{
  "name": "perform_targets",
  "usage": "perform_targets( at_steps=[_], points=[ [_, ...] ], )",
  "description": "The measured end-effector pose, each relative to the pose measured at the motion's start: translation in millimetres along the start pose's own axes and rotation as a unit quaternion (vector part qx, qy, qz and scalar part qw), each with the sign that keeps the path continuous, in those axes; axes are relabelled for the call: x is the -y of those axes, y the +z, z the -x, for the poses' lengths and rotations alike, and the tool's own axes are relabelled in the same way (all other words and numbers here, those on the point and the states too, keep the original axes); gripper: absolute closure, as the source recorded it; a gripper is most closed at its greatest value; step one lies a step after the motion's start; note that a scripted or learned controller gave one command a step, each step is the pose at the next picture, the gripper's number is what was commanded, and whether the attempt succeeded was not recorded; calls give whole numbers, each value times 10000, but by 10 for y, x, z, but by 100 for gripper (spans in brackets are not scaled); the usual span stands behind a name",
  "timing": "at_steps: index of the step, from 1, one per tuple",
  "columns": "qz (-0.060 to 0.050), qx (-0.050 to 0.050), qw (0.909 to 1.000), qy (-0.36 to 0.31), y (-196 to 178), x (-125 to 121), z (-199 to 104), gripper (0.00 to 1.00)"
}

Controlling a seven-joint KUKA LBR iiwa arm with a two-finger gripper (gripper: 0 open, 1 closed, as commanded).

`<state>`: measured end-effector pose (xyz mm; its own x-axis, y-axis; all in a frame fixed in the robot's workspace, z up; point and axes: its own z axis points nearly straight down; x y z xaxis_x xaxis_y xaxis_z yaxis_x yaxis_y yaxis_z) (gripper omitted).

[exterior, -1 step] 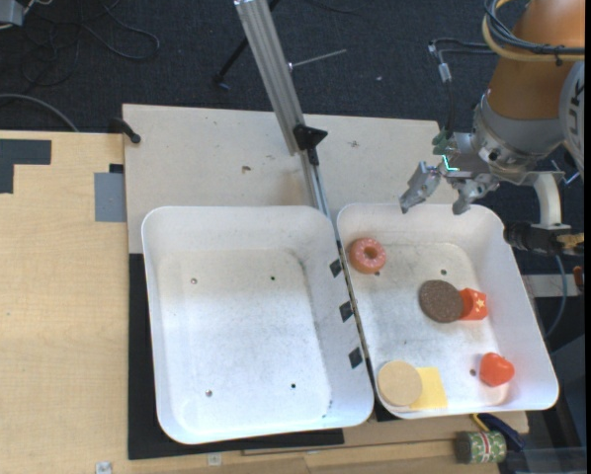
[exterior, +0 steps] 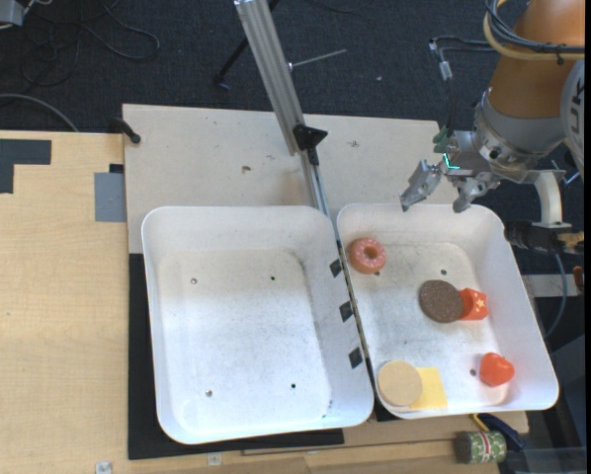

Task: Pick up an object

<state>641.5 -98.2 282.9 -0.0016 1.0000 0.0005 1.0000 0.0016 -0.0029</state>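
gripper [exterior: 440,190] hangs over the far rim of the right bin [exterior: 533,309], fingers spread apart with nothing between them, so released and empty. every candidate sits in that right bin: pink donut [exterior: 367,256] near the divider side at the far end, brown disc [exterior: 440,300] mid-bin touching a red block [exterior: 473,304] on its right, a red rounded piece [exterior: 496,368] near the near-right corner, and a tan round [exterior: 400,383] overlapping a yellow slice [exterior: 431,389] at the near end. left bin [exterior: 177,265] has nothing to grab. risks, as i judge them: claw is above the rim rather than above any object, so a straight descent likely hits the bin wall or closes on air. the disc, tan round and yellow slice look flat, fingers may scrape the floor and slide over them. disc and red block touch, a pinch there could shove one away or catch both. donut sits close to the divider wall, one finger could land on the wall. red piece near the corner leaves little finger room.
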Motion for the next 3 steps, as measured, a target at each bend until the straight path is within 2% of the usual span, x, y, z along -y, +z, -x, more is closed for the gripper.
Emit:
perform_targets(
  at_steps=[3],
  points=[
    [-32, -5, 10000, 16, 1849, 146, -43, 0]
  ],
)
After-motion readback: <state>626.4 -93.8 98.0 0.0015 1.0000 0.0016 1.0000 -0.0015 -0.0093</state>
